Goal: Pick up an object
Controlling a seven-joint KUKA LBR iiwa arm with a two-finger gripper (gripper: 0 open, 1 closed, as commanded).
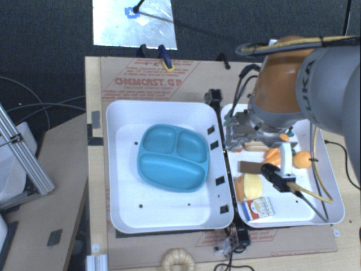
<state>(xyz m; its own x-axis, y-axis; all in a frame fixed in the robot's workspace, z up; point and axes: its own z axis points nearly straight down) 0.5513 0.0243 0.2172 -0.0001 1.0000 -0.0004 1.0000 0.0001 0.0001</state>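
My gripper (237,135) hangs low over the upper left part of the right bin (327,208), close to the divider between the bins. Loose things lie just below and to the right of it: a pale stick-shaped piece (255,147), a brown flat piece (252,166), a yellow block (252,186), an orange piece (273,154) and an orange ball (303,160). A small white packet with red and blue print (260,208) lies near the bin's front. The wrist hides the bin's far part. I see nothing held.
The left bin (121,151) holds a blue divided plate (173,157) in its middle. Black clips line the divider (221,151) between the bins. A shiny metal sheet (134,16) lies beyond the bench, and a metal frame (20,157) stands at the left.
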